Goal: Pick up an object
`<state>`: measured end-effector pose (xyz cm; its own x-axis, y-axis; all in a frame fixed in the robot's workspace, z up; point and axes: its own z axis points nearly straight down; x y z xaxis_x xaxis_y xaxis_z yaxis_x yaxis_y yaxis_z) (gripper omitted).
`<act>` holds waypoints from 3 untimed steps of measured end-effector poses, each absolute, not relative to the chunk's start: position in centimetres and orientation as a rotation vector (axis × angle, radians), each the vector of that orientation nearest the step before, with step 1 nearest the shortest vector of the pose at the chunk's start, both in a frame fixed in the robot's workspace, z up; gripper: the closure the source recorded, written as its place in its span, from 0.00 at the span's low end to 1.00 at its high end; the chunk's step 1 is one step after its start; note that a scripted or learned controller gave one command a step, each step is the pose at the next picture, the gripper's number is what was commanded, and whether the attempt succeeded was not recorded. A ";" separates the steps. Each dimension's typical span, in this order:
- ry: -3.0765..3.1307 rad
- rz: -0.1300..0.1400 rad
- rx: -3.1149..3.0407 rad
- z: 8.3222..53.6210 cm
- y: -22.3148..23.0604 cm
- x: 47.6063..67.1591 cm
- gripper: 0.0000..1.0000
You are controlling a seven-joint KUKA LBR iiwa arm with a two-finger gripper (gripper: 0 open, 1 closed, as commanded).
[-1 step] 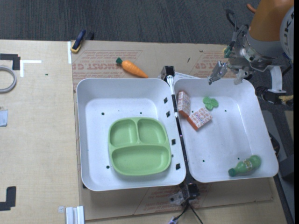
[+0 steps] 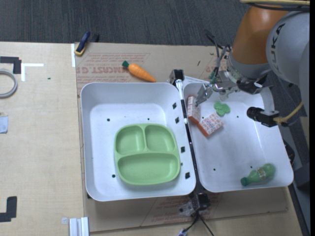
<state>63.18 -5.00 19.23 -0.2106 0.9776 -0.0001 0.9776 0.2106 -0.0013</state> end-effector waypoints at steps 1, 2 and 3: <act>-2.551 0.000 -1.833 19.2 -5.1 53.0 0.00; -2.378 0.001 -2.054 19.2 -2.4 60.5 0.00; -2.522 0.001 -1.873 11.0 -9.6 58.1 0.00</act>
